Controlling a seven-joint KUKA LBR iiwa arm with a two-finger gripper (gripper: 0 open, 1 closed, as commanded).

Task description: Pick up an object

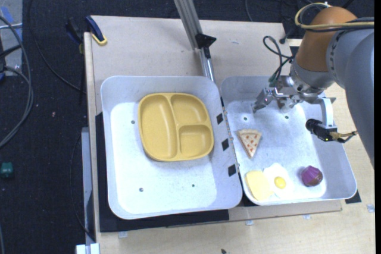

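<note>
The right bin [333, 154] holds a toy pizza slice [249, 143], a pale yellow slab [257, 185], a fried egg [278, 179] and a small purple fruit [311, 175]. My gripper [275, 103] hangs over the far part of this bin, beyond the pizza slice and apart from it. Its fingers are spread open and there is nothing between them. The orange band and grey arm rise behind it to the right.
A yellow divided plate [176, 127] lies in the left bin [122, 181]. A metal pole [186, 3] slants down to the gap between the bins. A black cable connector [321, 129] hangs over the right bin near its right wall.
</note>
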